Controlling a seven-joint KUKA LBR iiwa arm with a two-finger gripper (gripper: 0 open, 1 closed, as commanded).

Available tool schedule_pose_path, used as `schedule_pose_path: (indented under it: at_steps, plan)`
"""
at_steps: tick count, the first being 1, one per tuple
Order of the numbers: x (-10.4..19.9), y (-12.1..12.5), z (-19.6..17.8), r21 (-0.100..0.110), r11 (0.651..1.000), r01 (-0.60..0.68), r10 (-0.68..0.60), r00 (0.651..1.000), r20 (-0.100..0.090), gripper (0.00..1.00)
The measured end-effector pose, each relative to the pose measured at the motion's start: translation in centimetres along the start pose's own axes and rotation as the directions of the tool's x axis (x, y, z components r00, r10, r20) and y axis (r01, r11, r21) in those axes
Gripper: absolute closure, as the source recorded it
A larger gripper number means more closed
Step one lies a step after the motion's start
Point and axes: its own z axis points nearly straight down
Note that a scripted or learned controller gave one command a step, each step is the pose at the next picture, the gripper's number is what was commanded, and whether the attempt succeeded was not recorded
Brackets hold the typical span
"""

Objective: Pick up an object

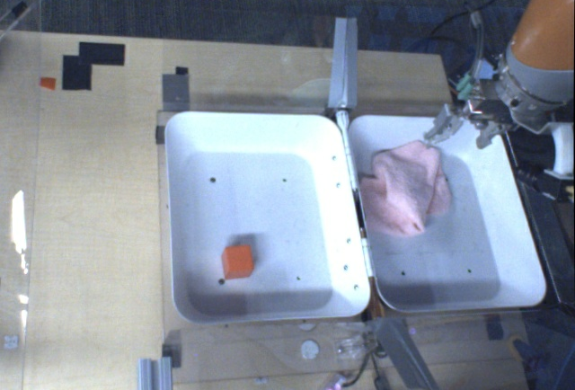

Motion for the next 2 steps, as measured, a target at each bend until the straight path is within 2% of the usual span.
schedule_pose_path:
  at_steps: [1, 2]
  plan:
    - [-6.5, 0.0, 15.5, -0.001, 0.936, 0.351, -0.351, 0.936, 0.0, 0.0]
    - [-4.5, -0.2, 18.5, -0.016, 0.908, 0.418, -0.418, 0.908, 0.014, 0.0]
